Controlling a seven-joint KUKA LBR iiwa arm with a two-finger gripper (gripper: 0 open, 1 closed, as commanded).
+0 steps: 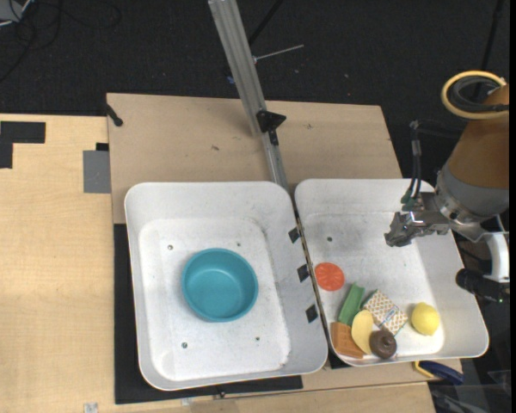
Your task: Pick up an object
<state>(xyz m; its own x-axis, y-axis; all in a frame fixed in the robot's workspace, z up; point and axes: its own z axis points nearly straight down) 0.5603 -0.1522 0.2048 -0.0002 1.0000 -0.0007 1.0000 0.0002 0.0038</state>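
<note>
Toy pile [374, 321] in right bin [361, 209] (front corner), gripper [402, 233] above

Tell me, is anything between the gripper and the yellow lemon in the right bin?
Nothing visible stands between them. The gripper hovers over bare floor of the right bin, and the lemon lies nearer the front edge, with the checkered piece off to its left, outside that path.

Teal bowl [220, 284] in white left bin [155, 209]; orange-red disc [329, 276], green block [353, 302], yellow lemon [425, 319], chequered piece [385, 310].
</note>
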